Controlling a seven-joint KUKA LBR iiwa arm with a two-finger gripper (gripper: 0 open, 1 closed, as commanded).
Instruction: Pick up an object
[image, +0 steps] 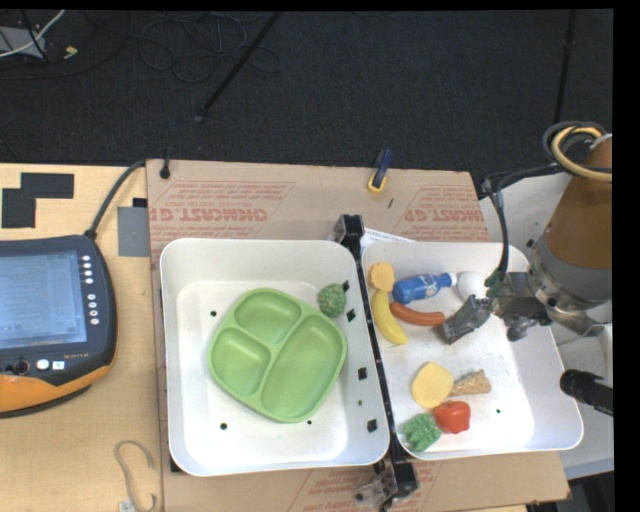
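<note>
Clutter filled the right bin (560, 425), and that crowding was the main hazard at this moment. The gripper (466, 322) hung low at centre-right of the frame, over the upper middle of that bin, with nothing visibly caught in it; whether it stood open or closed could not be told from this slanted view. Just to its left lay a red-orange sausage (417, 316), touching or nearly touching a banana (387, 316), with a blue bottle (421, 287) just above them. Lower in the bin sat a yellow round piece (432, 384), a tan crumbly piece (473, 382), a red pepper (453, 416) and a green block (422, 432). The left bin (190, 440) held a green divided plate (278, 352) and a small broccoli (332, 297) near the plate's upper right rim. A descent here would likely land between the sausage and bare floor, so the tool could nudge the sausage aside, or clip two items together and drop both.
</note>
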